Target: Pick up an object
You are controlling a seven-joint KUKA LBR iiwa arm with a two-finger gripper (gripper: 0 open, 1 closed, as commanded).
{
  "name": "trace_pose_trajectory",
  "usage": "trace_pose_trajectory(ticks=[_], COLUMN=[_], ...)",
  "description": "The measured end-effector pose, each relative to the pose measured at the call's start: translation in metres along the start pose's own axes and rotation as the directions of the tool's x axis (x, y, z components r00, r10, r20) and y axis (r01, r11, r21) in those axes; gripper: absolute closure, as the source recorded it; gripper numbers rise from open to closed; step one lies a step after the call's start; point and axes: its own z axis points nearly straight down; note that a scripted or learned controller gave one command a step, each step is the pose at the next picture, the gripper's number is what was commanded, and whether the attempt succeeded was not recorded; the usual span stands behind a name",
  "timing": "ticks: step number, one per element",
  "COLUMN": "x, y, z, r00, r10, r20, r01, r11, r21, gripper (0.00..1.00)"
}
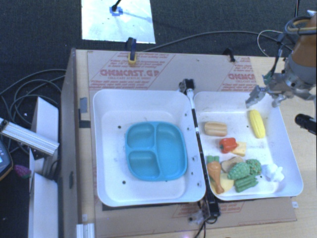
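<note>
Your hand (265, 96) hovers at the upper right of the frame, its prongs spread apart and empty above the right bin's (290, 155) far rim. The corn (256, 123) lies just below; lower, the green toys (244, 174) overlap, hard to separate.

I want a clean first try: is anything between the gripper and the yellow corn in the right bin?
Nothing visible. The gripper hangs over the right bin's far edge, and the corn lies just in front of it on bare floor, apart from the other toy food.
</note>
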Motion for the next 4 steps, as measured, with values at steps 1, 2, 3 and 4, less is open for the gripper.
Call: trace_pose_trajectory(ticks=[1,2,3,4], x=[0.059,0.081,0.08,0.111], y=[-0.068,-0.073,-0.074,-0.1], z=[0.072,0.142,0.133,0.044], r00=[1.0,1.0,1.0,1.0], r10=[-0.001,-0.001,0.0,0.0], r20=[-0.002,-0.001,-0.001,-0.001], r01=[0.001,0.001,0.0,0.0], r11=[1.0,1.0,1.0,1.0], r21=[0.004,-0.006,-0.005,-0.001], gripper=[0.0,0.0,1.0,1.0])
